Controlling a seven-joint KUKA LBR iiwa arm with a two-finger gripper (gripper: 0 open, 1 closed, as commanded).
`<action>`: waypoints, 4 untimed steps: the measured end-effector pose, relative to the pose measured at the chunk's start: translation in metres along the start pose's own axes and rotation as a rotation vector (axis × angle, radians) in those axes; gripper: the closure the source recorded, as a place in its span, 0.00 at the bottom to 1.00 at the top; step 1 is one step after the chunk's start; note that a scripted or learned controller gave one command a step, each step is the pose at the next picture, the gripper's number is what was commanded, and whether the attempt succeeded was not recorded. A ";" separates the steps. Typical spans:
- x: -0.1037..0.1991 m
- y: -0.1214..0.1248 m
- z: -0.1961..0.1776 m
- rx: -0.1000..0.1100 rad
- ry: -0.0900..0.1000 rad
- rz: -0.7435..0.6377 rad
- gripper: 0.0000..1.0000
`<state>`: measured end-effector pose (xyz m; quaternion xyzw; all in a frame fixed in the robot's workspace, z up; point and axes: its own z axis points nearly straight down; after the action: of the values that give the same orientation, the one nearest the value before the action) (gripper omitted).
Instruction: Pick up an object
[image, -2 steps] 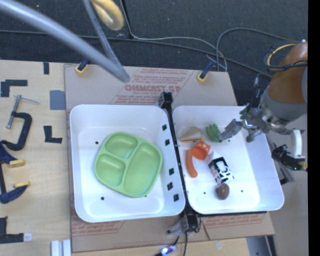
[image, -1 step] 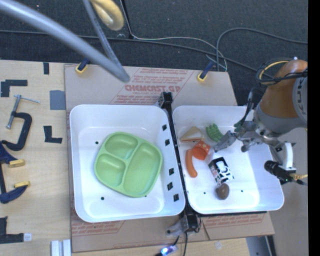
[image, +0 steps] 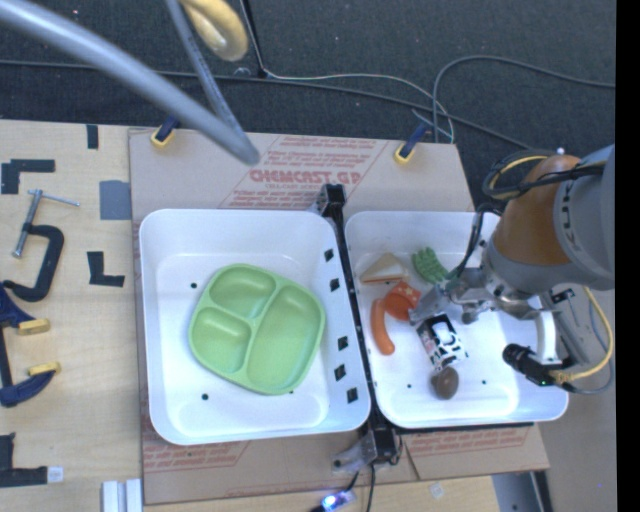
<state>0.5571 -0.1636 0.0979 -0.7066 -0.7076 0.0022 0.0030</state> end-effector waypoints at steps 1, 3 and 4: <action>0.000 0.001 -0.014 -0.005 0.000 -0.002 1.00; -0.004 0.001 -0.137 -0.012 -0.003 0.001 1.00; -0.004 0.001 -0.183 -0.011 -0.003 0.000 1.00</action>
<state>0.5596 -0.1679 0.2805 -0.7067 -0.7076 -0.0008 -0.0019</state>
